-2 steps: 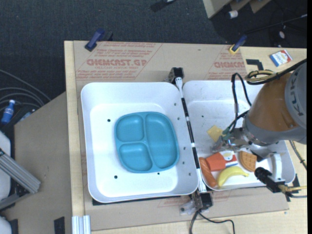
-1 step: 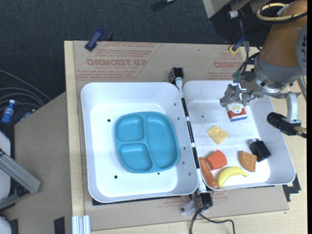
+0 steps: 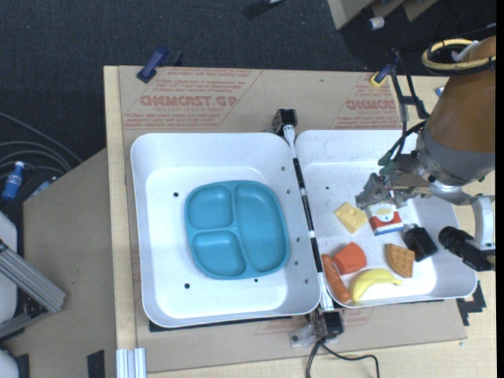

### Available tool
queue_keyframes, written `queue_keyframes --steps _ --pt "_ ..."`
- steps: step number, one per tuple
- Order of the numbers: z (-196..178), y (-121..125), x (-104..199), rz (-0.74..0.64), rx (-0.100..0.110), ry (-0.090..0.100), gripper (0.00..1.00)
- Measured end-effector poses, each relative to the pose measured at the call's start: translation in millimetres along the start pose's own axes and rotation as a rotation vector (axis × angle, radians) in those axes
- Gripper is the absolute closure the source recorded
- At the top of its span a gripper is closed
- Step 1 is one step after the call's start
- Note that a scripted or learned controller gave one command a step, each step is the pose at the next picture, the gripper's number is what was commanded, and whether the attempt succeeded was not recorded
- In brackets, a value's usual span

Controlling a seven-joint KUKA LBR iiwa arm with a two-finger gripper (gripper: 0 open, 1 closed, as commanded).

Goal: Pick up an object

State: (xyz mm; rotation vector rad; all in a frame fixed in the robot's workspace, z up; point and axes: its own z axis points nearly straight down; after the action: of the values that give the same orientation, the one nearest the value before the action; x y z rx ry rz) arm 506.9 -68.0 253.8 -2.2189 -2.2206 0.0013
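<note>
Blue divided plate (image 3: 236, 229) in left bin (image 3: 150, 211)

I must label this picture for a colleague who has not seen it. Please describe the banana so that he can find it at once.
Start at the right shallow white bin, beside the bin with the blue divided plate. Go to its near edge, where the small toy foods lie. The curved yellow plastic banana lies there, between the orange carrot-like piece and the brown waffle piece; it alone is long, bent and yellow.

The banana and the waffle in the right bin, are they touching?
Cannot tell. In the camera view the banana has its right tip right up against the lower left edge of the waffle, with no clear gap or contact.
</note>
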Motion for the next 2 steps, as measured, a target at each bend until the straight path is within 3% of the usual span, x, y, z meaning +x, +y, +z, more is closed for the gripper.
queue_keyframes --steps 2 --pt "-13 -28 -7 0.001 0.001 0.0 1.0"
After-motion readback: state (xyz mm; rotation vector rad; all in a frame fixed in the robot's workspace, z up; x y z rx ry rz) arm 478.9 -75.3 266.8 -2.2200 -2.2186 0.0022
